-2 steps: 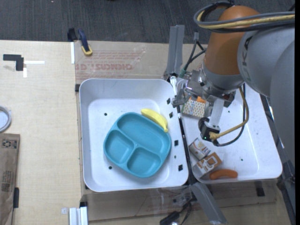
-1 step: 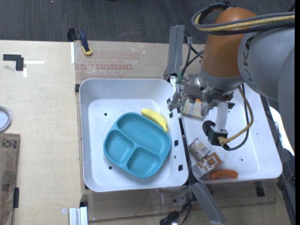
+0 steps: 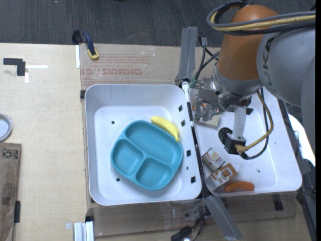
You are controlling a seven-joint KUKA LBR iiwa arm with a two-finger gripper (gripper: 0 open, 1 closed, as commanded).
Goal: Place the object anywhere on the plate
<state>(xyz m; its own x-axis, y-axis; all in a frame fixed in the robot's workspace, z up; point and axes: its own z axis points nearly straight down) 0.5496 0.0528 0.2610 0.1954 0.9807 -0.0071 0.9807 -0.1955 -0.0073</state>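
Note:
A blue divided plate (image 3: 146,156) lies in the left bin (image 3: 95,134). A yellow banana (image 3: 166,126) rests at the plate's upper right rim, partly on the bin floor. The arm hangs over the right bin (image 3: 281,169), with its orange band and wrist covering the bin's upper part. My gripper (image 3: 207,110) points down at the right bin's upper left corner, close to the divider between the bins. A small brown and white box (image 3: 219,166) and an orange sausage-shaped object (image 3: 238,187) lie at the right bin's front left.
Black cable loops with a connector (image 3: 229,140) hang from the wrist over the middle of the right bin. A grey post (image 3: 187,49) stands behind the divider. A clear sheet with red lettering (image 3: 118,67) lies behind the left bin.

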